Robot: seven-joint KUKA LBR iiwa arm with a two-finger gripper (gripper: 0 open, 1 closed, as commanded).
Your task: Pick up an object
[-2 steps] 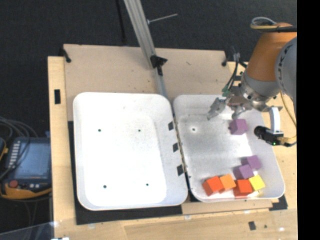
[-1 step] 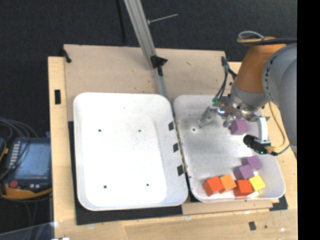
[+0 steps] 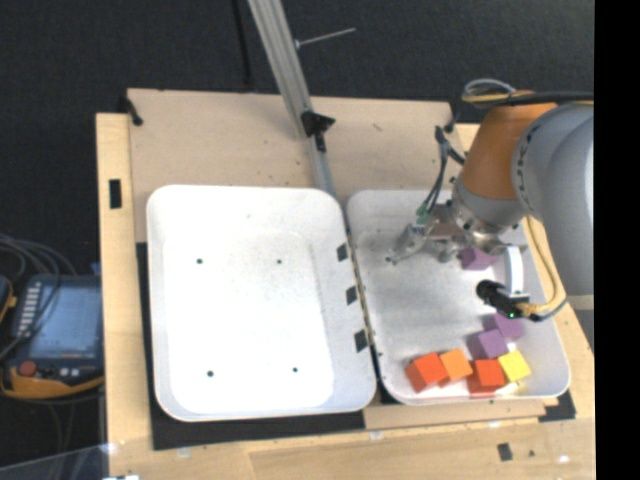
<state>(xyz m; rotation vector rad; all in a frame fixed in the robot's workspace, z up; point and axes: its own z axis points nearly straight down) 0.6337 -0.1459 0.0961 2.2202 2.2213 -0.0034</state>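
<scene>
The gripper (image 3: 432, 236), its state indiscernible, is hovering over the right bin (image 3: 400, 218) while the orange block (image 3: 428, 371), likely light, rigid and best gripped across flat sides, is lying near its front edge.

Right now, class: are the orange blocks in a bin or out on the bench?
In. The orange blocks lie inside the right bin, at its near edge beside a yellow block.
</scene>
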